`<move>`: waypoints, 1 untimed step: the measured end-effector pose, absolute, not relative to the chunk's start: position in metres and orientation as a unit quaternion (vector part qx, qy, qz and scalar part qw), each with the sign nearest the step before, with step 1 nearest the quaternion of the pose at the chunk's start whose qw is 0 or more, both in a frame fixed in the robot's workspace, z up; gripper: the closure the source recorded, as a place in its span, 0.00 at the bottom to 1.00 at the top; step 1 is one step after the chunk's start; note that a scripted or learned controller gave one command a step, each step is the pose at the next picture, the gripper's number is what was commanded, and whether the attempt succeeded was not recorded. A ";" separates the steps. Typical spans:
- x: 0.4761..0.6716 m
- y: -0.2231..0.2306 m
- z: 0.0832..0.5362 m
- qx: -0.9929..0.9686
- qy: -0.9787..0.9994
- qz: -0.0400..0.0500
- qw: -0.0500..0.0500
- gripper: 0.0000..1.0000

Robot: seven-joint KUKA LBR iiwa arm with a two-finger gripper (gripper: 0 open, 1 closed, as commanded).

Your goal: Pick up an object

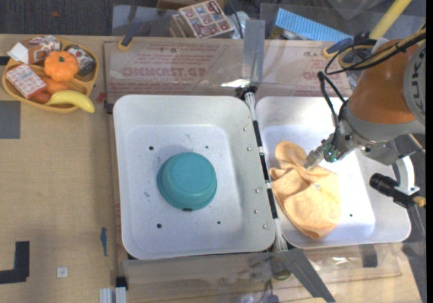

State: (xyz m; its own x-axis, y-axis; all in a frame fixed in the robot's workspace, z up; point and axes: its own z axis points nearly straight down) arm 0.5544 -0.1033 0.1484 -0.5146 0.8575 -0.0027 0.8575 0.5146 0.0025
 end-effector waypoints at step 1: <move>0.554 -0.103 0.148 0.492 0.870 0.000 0.002 0.00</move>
